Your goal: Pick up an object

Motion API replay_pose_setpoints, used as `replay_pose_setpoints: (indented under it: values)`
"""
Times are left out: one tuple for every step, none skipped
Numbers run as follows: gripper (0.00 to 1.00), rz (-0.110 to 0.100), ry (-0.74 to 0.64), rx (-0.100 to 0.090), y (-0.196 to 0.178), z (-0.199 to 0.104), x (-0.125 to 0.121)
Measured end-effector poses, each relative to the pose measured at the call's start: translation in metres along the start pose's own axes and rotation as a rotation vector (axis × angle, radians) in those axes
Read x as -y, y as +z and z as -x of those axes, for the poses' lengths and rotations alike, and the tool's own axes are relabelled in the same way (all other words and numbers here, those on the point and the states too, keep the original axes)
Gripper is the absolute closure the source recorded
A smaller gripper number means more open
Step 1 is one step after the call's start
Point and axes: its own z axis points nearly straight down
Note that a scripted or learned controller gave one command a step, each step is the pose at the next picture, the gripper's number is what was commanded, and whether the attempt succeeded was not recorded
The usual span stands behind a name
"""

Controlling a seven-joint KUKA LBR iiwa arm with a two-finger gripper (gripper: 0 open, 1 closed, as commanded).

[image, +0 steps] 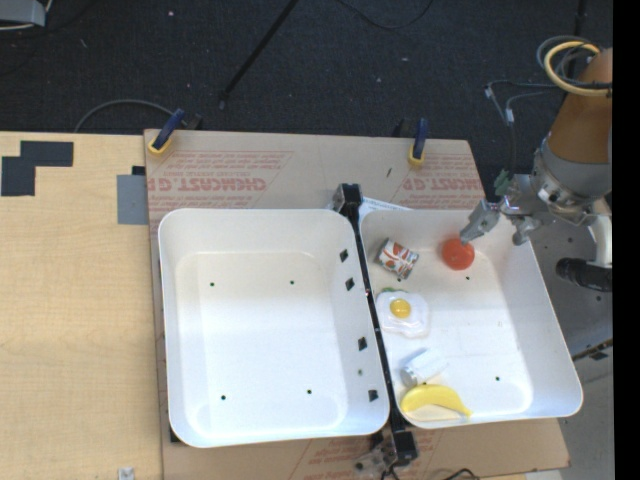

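In the right white bin, upper part, we note the small round red ball just left of and below the grey two-finger tool, fingers spread, pinching nothing.

A cardboard sheet is clamped on the bench; two white bins are set upon it.

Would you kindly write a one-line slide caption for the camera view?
Gripper hovers beside a red ball in the right bin, which also holds a small can, fried egg and banana.
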Motion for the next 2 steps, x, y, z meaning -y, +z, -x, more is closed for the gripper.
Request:
replay_pose_setpoints:
  values:
    - [0.00,0.005,-0.001,0.001,-0.003,0.000,-0.001]
    - [0.00,0.000,-0.001,0.000,0.060,-0.001,-0.005]
